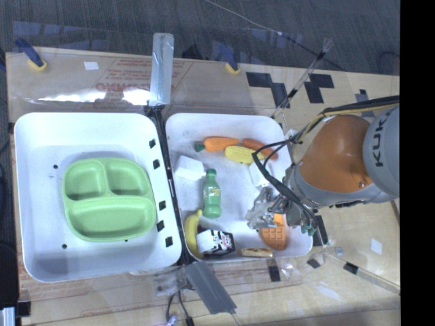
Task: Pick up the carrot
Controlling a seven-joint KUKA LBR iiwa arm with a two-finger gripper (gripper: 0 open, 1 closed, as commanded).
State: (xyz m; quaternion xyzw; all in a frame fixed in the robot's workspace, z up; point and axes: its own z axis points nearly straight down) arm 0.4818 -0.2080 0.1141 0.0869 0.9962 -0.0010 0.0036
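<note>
The carrot (219, 143), orange with a green stub at its left end, lies near the back wall of the right bin (178, 129). A yellow corn cob (239, 155) lies just right of it, touching or nearly so. My gripper (266, 210) hangs low over the bin's front right part, well in front of the carrot. It sits right above an orange waffle-like toy (274, 236). The arm's orange band (338, 156) rises behind it to the right.
A green bottle (211, 193) stands in the right bin's middle. A banana (192, 231), a black-and-white packet (217, 242) and a tan bread piece (256, 252) lie along its front. The left bin (32, 202) holds a green divided plate (107, 199).
</note>
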